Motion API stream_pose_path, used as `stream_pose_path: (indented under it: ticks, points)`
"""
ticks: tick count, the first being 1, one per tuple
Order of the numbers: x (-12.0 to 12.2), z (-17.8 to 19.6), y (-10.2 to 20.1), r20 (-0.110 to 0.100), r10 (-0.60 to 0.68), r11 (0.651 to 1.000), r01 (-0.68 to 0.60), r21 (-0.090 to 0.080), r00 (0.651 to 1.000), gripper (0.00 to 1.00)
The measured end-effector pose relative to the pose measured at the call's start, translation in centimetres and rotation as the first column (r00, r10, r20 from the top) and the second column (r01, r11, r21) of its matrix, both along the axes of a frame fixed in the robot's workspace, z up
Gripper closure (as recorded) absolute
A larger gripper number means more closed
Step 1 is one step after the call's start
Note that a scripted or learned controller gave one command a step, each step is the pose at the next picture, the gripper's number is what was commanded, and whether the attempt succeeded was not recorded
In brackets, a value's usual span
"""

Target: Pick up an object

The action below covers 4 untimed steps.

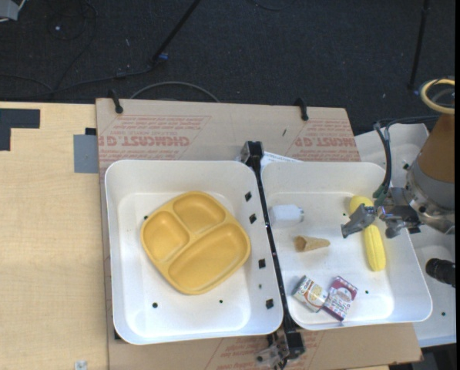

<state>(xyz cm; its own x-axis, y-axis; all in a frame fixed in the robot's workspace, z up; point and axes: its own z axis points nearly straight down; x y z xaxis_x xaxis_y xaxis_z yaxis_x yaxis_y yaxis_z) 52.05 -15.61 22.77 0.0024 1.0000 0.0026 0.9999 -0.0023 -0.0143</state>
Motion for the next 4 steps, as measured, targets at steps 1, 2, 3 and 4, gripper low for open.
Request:
stream_pose_path:
  ticks: [1, 2, 3, 4]
  points:
    - [0.3, 0.6, 0.0, 0.013, 0.002, 1.000, -0.002, -0.003, 1.000, 0.00]
    - [0.4, -3.7, -0.1, 0.007, 0.002, 1.000, -0.002, -0.001, 1.000, 0.00]
    - [-0.7, -9.1, -0.3, 0.006, 0.002, 1.000, -0.002, 0.000, 1.000, 0.00]
    - [-0.7, -14.2, -0.2, 0.012, 0.001, 1.000, -0.001, -0.002, 1.000, 0.00]
